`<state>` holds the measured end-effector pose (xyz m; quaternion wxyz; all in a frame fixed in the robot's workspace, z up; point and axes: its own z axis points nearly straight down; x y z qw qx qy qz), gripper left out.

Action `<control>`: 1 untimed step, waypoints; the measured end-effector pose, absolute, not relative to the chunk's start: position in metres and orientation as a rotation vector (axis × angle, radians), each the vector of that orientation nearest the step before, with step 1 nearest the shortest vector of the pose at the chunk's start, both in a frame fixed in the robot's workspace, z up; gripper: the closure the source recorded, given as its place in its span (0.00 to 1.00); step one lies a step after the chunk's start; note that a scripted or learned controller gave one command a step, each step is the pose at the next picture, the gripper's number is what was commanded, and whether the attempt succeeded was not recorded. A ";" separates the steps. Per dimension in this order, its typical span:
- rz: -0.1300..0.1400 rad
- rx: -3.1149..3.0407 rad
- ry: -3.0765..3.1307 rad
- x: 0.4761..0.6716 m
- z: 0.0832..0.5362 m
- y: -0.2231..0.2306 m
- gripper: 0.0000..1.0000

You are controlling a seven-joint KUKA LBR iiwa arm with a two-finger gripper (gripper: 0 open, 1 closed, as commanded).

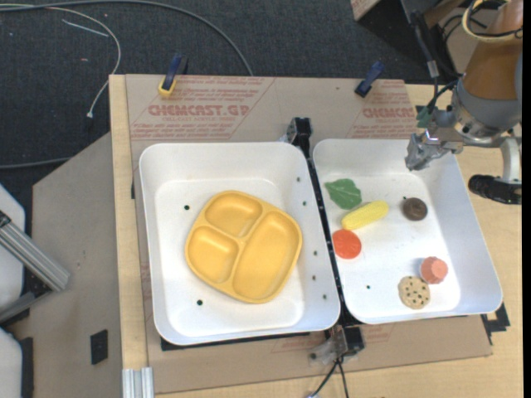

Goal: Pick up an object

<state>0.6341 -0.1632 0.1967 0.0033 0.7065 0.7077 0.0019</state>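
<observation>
Right bin's brown ball [414, 209] below gripper [419, 152].

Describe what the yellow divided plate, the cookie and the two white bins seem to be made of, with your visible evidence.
Yellow divided plate: likely moulded plastic; uniform colour, soft sheen, rounded compartments.
Cookie: probably toy plastic or foam; flat tan disc with dark specks, matte.
White bins: apparently thin formed plastic; smooth, slightly glossy, rounded raised rims.

Claw [419, 152], seemingly empty, hovers above right bin [473, 222] holding toy foods.
</observation>
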 end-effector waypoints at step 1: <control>0.004 2.217 2.220 0.635 0.214 -0.163 1.00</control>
